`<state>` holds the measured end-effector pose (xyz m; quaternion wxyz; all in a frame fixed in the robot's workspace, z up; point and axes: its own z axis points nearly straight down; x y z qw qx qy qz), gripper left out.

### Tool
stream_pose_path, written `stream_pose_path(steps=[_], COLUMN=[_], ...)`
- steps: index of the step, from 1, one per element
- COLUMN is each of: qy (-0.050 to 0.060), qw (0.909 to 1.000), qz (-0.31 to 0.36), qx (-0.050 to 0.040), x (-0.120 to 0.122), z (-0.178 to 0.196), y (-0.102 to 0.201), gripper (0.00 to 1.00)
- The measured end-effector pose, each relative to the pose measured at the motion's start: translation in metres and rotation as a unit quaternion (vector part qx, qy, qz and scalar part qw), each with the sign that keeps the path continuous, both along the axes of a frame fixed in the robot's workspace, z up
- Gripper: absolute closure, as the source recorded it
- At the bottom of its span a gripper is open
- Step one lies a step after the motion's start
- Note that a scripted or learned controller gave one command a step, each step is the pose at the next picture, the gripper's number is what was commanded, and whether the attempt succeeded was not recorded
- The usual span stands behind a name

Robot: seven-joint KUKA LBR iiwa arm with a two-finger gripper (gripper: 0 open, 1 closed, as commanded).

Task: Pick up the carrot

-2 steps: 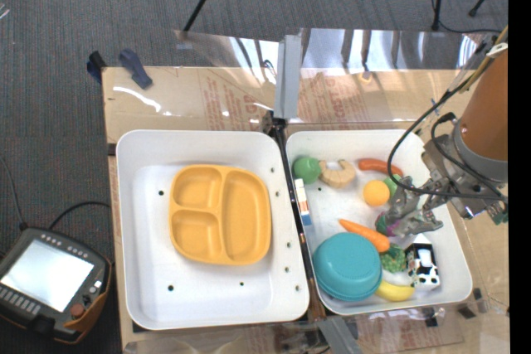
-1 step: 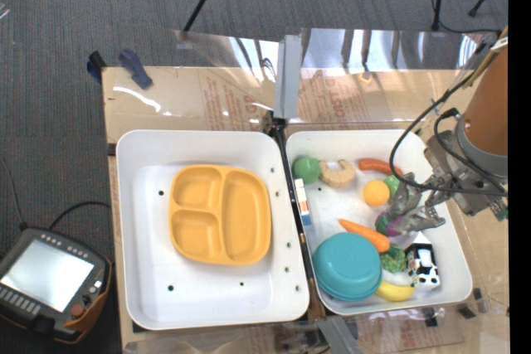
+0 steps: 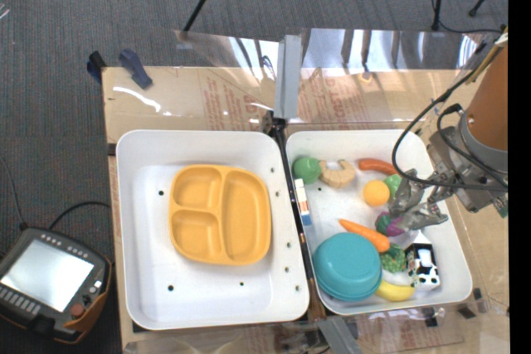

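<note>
The carrot [image 3: 365, 234] is orange and tapered. It lies in the right bin [image 3: 455, 249] just above the teal bowl [image 3: 348, 265], with its tip pointing up-left. My gripper [image 3: 414, 208] hangs low over the right bin, to the right of the carrot and slightly above it. It is right beside a purple object [image 3: 390, 223] that sits at the carrot's thick end. I see nothing lifted out of the bin.
Crowding the right bin are a green ball [image 3: 306, 169], a beige piece [image 3: 338, 173], a red-orange stick [image 3: 377, 166], an orange ball [image 3: 376, 193], broccoli [image 3: 393, 259], a banana [image 3: 396, 291] and a black-and-white carton [image 3: 422, 265]. The left bin [image 3: 141, 261] holds a yellow divided plate [image 3: 221, 214].
</note>
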<state>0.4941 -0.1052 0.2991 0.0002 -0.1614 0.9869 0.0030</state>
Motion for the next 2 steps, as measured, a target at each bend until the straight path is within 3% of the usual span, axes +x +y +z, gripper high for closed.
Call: stream_pose_path(steps=[2], qy=[-0.001], qw=[1.0], qz=[-0.005], qx=[0.0019], x=[0.0018], z=[0.0179], y=[-0.0003], gripper=[1.0])
